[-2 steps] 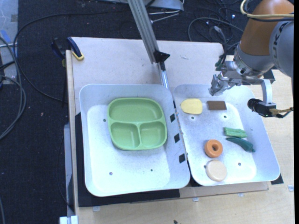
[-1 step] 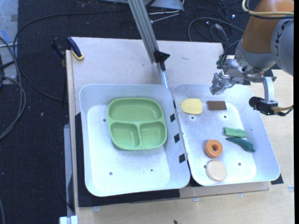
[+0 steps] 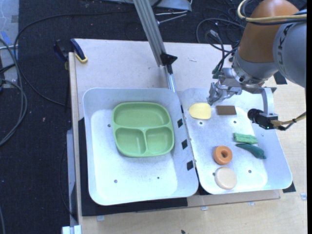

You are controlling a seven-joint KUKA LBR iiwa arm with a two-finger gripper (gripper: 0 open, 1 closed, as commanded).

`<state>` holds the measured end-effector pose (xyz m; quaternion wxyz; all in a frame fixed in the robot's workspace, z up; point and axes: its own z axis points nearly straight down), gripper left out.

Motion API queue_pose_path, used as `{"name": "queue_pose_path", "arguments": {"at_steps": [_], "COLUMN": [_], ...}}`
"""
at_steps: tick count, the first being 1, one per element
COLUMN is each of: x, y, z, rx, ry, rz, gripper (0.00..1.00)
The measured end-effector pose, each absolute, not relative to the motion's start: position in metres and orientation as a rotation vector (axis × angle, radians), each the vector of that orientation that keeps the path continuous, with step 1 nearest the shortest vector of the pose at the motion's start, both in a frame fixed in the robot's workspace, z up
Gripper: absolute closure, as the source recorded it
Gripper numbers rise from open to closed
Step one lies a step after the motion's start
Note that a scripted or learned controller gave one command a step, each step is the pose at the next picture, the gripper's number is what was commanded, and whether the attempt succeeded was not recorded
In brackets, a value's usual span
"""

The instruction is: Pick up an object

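My gripper [image 3: 213, 99] hangs over the back of the right bin [image 3: 278, 174], its fingertips just above and to the right of a pale yellow rounded object [image 3: 200, 111]. A small brown block [image 3: 225, 110] lies right of that. Further forward lie a green bar [image 3: 244, 138], a dark green pod-shaped piece [image 3: 253, 151], an orange ring [image 3: 223, 155] and a cream disc [image 3: 225, 178]. Nothing shows between the fingers.
The left bin [image 3: 97, 179] holds a green divided plate [image 3: 143, 129]. A slanted metal pole [image 3: 152, 28] rises behind the bins. A blue and yellow tool [image 3: 78, 51] lies at the bench's back left corner. Cables cover the floor beyond.
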<state>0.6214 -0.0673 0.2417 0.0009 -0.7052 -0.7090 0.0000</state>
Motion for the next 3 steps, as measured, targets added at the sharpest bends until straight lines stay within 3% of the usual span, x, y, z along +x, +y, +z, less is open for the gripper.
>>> {"name": "queue_pose_path", "arguments": {"at_steps": [1,3], "x": [0.585,0.543], "y": [-0.022,0.056], "z": [0.235,0.24], "rx": [-2.213,-2.211], "ry": [-2.225,-2.227], "rz": [0.003,0.001], "gripper": [1.0,1.0]}}
